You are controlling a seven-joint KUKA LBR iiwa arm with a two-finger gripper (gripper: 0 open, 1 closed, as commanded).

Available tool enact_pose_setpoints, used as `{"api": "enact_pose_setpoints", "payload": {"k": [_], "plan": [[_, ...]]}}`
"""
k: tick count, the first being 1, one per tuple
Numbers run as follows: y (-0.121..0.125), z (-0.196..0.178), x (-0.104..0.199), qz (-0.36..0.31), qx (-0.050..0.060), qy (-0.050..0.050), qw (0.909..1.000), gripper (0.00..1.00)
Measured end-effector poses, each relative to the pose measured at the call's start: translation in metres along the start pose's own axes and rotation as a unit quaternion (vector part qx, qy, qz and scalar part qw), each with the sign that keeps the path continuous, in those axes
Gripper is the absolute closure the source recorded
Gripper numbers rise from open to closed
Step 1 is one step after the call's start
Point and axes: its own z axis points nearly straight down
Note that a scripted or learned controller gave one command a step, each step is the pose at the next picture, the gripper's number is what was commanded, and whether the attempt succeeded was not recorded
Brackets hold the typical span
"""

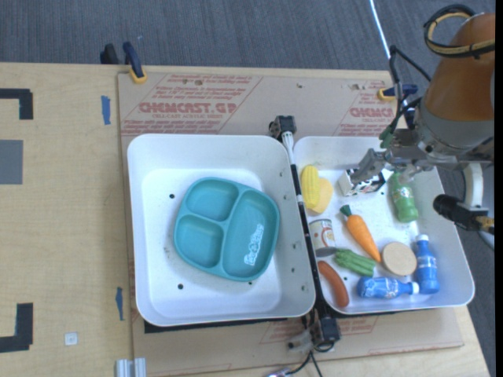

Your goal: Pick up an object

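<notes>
My gripper [376,170] hangs over the back of the right bin [465,287], reaching in from the right. Just below it lies a small black-and-white toy [361,184]. A green bottle [404,199] lies to its right and a yellow corn cob [315,188] to its left. Further forward are a carrot [361,234], a small can [321,232], a green pickle [355,261], a red sausage [334,283], a tan round disc [398,258] and two blue bottles [425,262] [387,287]. I see nothing held.
The left bin [149,210] holds a teal divided plate [226,228]. A black clamp [282,126] sits at the back where the two bins meet. Both bins rest on a cardboard sheet [196,100] on the wooden bench.
</notes>
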Motion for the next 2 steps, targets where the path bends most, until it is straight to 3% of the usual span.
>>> {"api": "enact_pose_setpoints", "payload": {"k": [1,2], "plan": [[-0.06,0.146,-0.013,0.045,-0.002,0.0,0.999,0.0],[-0.059,0.135,-0.013,0.046,-0.004,-0.001,0.9989,1.0]]}}
